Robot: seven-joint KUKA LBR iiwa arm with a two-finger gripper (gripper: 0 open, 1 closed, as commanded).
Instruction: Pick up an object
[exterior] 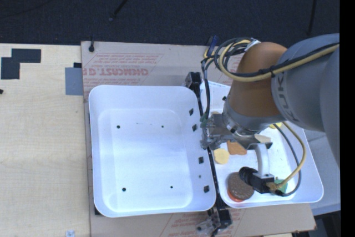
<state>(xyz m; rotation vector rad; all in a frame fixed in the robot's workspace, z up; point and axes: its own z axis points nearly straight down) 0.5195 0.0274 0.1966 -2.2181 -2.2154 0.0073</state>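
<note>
Tool [232,141] sits low over the bin [312,185] on the arm's side, tucked under the wrist, so we cannot tell whether it is open or closed, and we see nothing held in it. The relation that matters is that the candidate things all lie on the near-edge side of the tool, none beyond it. Closest are a small yellow piece [221,156] and an orange piece [237,148], side by side and maybe touching, right at the tool's edge. The yellow one is nearer the divider between the bins, and the orange one is partly tucked under the tool. We judge the yellow piece roundish with no clear long axis. The orange one looks a bit wider across than deep, though half of it is hidden, so take that loosely. Further out from the tool, close to the bin's near wall, lies a brown round disc [239,190] with a reddish rim, flat, apart from the other two. Being round, it should need no special wrist angle. We would expect a short shift toward the near edge and then a descent, with the yellow piece the shortest reach. The other bin [100,147], across the divider from the tool, shows bare white floor with a few dark specks. Both bins rest on a cardboard sheet [127,64] on the table [39,136].
</note>
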